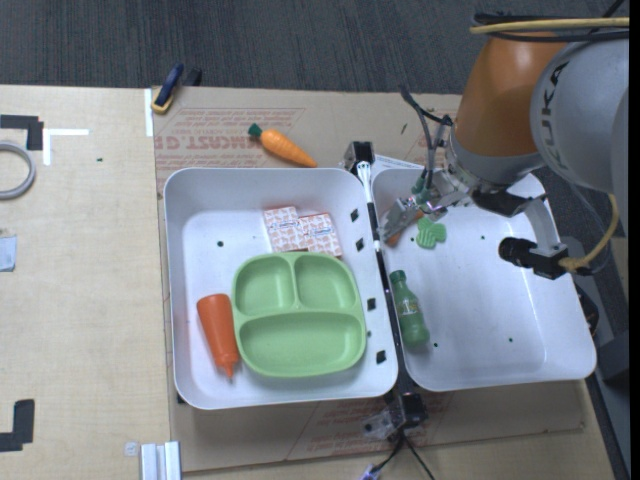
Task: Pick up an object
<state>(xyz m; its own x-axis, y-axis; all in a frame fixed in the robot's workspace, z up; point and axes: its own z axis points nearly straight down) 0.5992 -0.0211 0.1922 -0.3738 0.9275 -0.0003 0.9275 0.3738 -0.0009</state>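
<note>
The grey arm with its orange band (505, 93) reaches in from the right over the right shallow white plastic bin (500, 313), and its 2-finger gripper (420, 208) sits low at that bin's upper left corner, near the divider between the 2 bins; whether it is released or clenched on anything cannot be told from this angle. Just beside the gripper lies a small light-green flat toy piece (431, 234) on the bin floor, with a thin orange-brown stick-like item (393, 232) next to it. A green plastic bottle (408, 310) lies along the right bin's left wall. In the left shallow white plastic bin (190, 268) rest a light-green 3-compartment plastic plate (298, 315), an orange toy cone-shaped carrot (218, 334) and a flat red-and-white printed packet (297, 230). Another orange toy carrot with a green top (282, 145) lies on the cardboard behind the bins.
</note>
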